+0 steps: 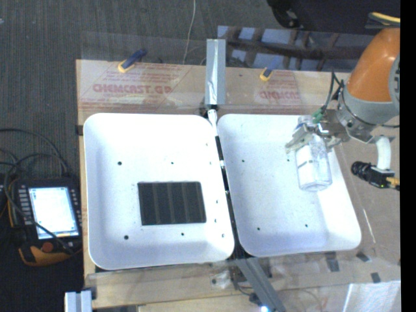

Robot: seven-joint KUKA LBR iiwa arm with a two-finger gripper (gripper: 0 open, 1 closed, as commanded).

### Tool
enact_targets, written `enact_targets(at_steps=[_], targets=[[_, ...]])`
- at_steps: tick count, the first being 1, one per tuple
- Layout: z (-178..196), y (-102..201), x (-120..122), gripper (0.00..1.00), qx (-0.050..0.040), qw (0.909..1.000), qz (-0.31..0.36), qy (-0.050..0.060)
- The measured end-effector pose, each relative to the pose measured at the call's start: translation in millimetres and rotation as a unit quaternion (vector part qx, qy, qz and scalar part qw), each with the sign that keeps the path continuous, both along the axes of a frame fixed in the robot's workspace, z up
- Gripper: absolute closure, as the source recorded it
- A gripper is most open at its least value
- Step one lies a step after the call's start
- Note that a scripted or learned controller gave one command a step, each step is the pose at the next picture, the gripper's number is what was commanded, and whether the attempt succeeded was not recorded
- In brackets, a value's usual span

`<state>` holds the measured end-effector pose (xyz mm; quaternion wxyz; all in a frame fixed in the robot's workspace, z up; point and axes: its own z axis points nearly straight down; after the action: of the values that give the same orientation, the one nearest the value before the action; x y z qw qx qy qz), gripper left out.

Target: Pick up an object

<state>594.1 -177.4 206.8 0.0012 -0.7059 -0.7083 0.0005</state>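
My gripper (311, 137) is over the upper right part of the right bin (273, 239), reaching in from the right. A clear plastic bottle (314, 169) extends from it toward the bin's front. The bottle's upper end sits between my metal fingers (297, 140), which are shut on it. I cannot tell whether the lower end of the bottle rests on the bin floor or hangs just above it. A dark ribbed rectangular pad (171, 202) lies flat in the lower middle of the left bin (104, 148), far from the gripper.
The two bins meet at a raised divider (221, 168) in the middle. Behind them are a plywood board (149, 86) with clamps and an upright metal post (215, 73). A handheld control pendant (49, 213) lies on the floor at the left.
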Motion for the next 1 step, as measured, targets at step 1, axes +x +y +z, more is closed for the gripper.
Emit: enact_targets(at_steps=[1], targets=[[8.5, 1.7, 0.6, 1.00, 0.0007, 1.0000, 0.002, 0.001]])
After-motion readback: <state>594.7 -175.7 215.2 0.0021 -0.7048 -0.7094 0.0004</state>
